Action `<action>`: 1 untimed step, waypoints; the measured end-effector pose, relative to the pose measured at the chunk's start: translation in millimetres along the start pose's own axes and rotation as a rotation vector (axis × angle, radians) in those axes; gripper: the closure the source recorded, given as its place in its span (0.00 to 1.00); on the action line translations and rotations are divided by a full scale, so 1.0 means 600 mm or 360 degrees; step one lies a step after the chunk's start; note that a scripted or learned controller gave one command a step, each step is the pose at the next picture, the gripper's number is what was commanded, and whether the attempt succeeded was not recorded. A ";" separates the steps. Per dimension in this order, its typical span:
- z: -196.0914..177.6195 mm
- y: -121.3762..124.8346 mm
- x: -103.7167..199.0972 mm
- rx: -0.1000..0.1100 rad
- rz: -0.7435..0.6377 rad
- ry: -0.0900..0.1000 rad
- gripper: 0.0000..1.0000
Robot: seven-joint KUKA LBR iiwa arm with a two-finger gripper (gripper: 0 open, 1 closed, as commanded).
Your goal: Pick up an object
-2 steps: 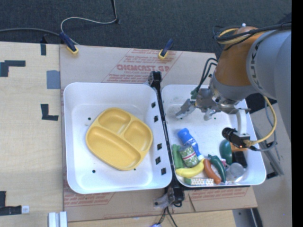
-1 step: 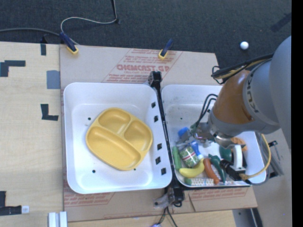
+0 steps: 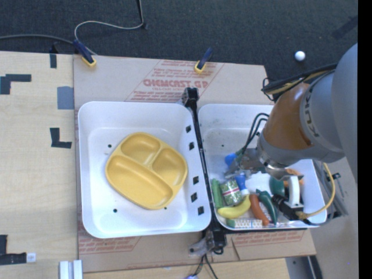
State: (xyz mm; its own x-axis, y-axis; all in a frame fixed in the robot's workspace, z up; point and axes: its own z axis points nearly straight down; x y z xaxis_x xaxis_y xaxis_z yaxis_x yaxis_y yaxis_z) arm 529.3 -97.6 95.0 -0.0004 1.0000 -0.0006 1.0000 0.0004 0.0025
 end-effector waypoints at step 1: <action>-0.149 -0.075 0.106 0.0006 -0.0002 0.0002 1.00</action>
